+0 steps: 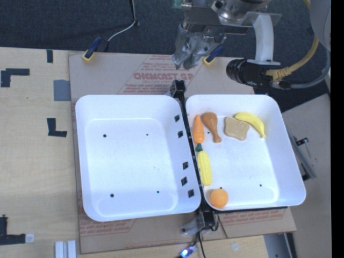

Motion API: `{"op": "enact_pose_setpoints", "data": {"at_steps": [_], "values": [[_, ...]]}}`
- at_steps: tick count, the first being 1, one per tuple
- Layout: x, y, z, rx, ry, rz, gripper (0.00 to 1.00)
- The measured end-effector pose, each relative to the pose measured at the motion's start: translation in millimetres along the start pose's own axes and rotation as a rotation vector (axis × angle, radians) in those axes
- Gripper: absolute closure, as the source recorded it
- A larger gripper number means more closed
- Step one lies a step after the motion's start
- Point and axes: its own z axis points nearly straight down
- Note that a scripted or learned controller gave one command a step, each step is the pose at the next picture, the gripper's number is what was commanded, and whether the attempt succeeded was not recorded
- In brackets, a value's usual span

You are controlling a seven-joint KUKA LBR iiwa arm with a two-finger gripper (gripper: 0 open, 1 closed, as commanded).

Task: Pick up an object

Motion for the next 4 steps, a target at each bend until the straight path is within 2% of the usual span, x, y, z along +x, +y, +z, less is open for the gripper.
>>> {"op": "enact_pose_setpoints", "data": {"at_steps": [1,2,3,4], "values": [[18,-7,11,0.002,0.000,0.000,1.00],[70,-58,86,0.010,-0.002,-0.007,1.00],[78,-40,6,-0.007,0.005,-0.002,1.00],[78,-41,10,0.001,0.001,-0.001,0.00]]}}
